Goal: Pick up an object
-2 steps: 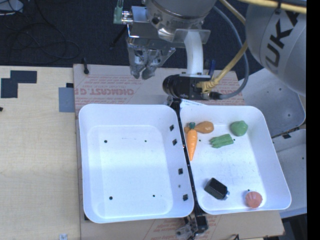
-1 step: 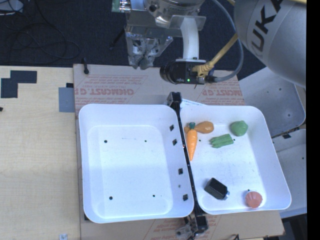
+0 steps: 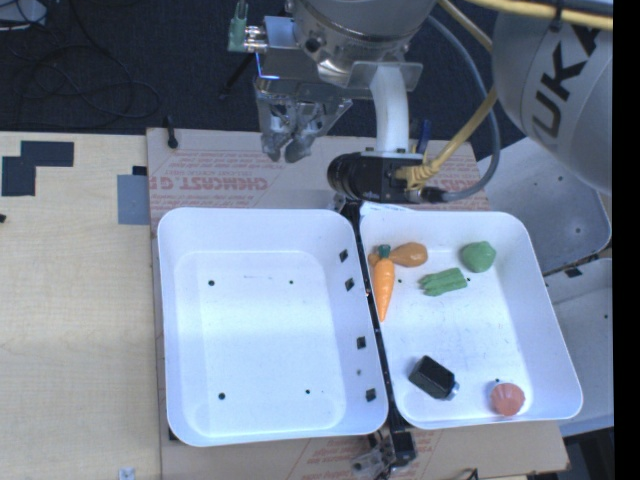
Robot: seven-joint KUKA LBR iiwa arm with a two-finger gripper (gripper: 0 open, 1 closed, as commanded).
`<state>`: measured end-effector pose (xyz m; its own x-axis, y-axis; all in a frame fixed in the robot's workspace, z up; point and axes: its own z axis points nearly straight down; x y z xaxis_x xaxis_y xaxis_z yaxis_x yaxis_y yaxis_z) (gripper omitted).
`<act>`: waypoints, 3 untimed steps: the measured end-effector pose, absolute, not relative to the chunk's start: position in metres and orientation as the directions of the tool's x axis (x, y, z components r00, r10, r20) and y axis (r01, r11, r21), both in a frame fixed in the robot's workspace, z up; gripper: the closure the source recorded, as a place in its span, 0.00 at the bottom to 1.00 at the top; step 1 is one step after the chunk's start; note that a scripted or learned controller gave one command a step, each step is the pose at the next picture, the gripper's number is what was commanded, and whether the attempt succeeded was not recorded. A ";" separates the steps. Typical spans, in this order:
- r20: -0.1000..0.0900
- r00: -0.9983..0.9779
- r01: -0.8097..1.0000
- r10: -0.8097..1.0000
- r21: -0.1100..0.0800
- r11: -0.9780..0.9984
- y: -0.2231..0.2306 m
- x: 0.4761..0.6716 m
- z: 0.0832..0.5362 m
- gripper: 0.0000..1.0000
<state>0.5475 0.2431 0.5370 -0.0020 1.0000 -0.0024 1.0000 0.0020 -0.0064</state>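
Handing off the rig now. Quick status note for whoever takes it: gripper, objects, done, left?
Gripper: raised over the bench behind the bins, near the left bin's back edge. Nothing between its fingers.
Objects, all in the right bin: carrot along the divider, orange piece beside its top, round green piece and long green piece toward the back, black block and pinkish ball near the front.
Done: no pick yet.
Left: move over the right bin, descend, grasp one object, lift.
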 end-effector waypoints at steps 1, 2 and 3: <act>-0.002 0.001 1.000 1.000 -0.003 -0.001 0.244 0.610 0.520 1.00; -0.002 -0.002 1.000 1.000 -0.006 0.002 0.243 0.574 0.531 1.00; -0.002 -0.003 1.000 1.000 -0.006 0.003 0.243 0.539 0.537 1.00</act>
